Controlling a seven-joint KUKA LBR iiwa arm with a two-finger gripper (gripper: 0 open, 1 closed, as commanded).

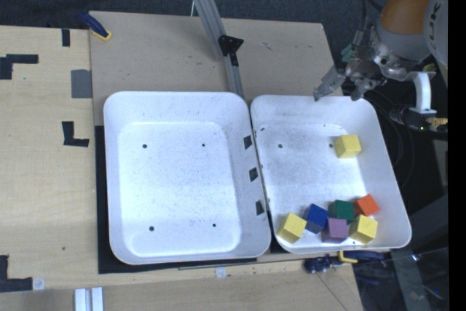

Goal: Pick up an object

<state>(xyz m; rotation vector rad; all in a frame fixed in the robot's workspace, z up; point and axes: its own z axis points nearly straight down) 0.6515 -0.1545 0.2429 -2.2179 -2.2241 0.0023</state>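
**End effector poised at the far rim of the right bin**

While the arm reaches in from the right, its end effector (336, 92) hangs over the far edge of the right bin (384, 149), fingers spread apart with nothing between them. A lone yellow cube (347, 146) lies in the far right part of that bin. Along its near edge cluster a second yellow cube (293, 227), a blue cube (316, 217), a green cube (341, 210), a purple cube (336, 229), an orange cube (368, 205) and a third yellow cube (365, 229). The left bin (116, 156) sits just beside it on the table (44, 178).
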